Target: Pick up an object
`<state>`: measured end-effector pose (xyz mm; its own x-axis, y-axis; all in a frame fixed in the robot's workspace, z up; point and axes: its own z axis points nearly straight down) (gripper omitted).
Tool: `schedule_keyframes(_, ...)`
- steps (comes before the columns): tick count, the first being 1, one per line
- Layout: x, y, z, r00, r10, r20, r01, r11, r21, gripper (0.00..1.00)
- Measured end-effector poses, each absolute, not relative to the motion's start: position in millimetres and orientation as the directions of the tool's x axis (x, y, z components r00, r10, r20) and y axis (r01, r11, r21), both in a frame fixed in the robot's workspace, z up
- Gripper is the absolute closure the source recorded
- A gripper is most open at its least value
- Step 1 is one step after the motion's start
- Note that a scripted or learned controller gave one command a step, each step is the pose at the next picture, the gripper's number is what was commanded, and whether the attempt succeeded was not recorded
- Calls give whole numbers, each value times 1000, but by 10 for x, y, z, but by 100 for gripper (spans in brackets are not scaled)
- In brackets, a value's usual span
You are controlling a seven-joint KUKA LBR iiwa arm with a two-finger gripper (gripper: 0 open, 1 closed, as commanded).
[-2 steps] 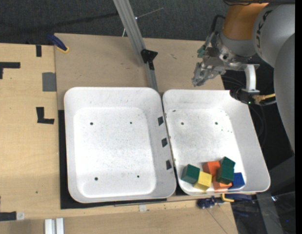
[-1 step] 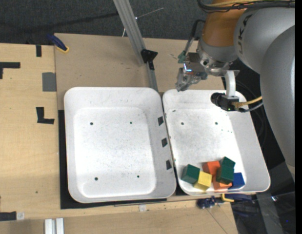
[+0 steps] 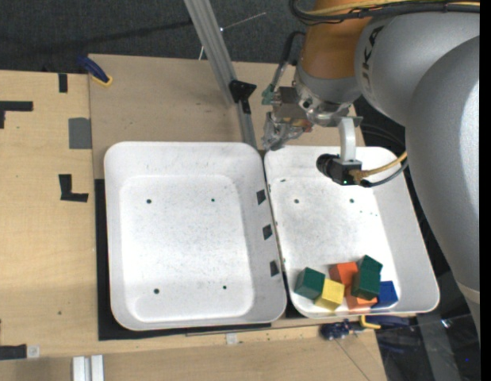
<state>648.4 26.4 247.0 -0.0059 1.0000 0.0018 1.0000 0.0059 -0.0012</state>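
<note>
My gripper (image 3: 274, 139) hangs over the right bin's (image 3: 404, 213) far-left corner (finger spread: I cannot tell), blocks (image 3: 346, 284) well apart.

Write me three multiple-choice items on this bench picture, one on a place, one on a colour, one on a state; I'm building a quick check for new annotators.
1. Where do the blocks lie?
A. the far-left corner of the left bin
B. the near end of the right bin
C. on the bare bench beside the bins

2. What colour is the block next to the green block at the front of the pile?
A. yellow
B. purple
C. white

3. How does the gripper stand to the blocks?
A. pressed down on the pile
B. lifting a block over the left bin
C. up by the far edge of the bins, apart from the pile

Answers: 1 B, the blocks crowd the near end of the right bin. 2 A, the yellow block touches the green block. 3 C, the gripper sits near the far rims where the bins meet, far from the pile.
</note>
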Motion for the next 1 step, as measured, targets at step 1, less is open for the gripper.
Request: schedule_keyframes(1,6315,826,2518,-7,1000,2,1000,7,-2,100)
